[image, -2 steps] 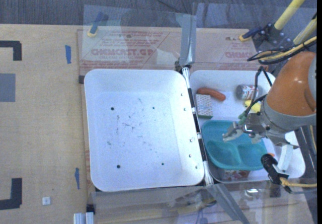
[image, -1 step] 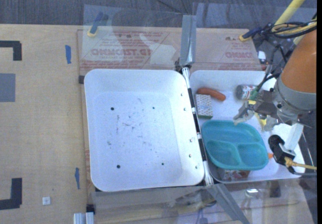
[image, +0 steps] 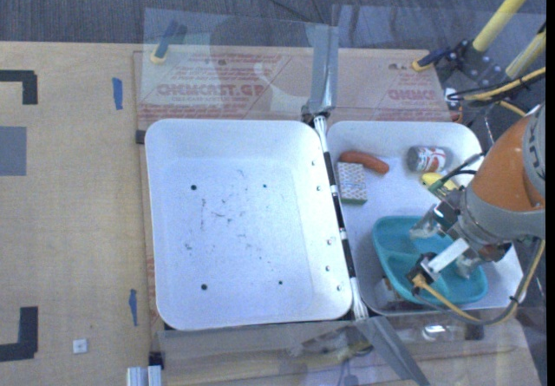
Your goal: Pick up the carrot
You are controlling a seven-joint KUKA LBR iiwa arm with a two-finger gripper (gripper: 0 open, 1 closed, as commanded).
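Observation:
The carrot (image: 364, 162), small and orange, lies near the back of the right bin (image: 390, 134), just behind a speckled sponge (image: 351, 182). My gripper (image: 423, 251) hangs over a teal bowl (image: 399, 254) in the front half of that bin, well to the right of and in front of the carrot. It is open, and only the teal bowl shows between its fingers. The grey wrist with its orange band (image: 512, 176) reaches in from the right.
A small can (image: 427, 158) lies on its side at the back right of the right bin, with a yellow piece (image: 431, 178) beside it. The left bin (image: 173, 150) stands next to it across a thin divider. Clear plastic panels stand behind the bins.

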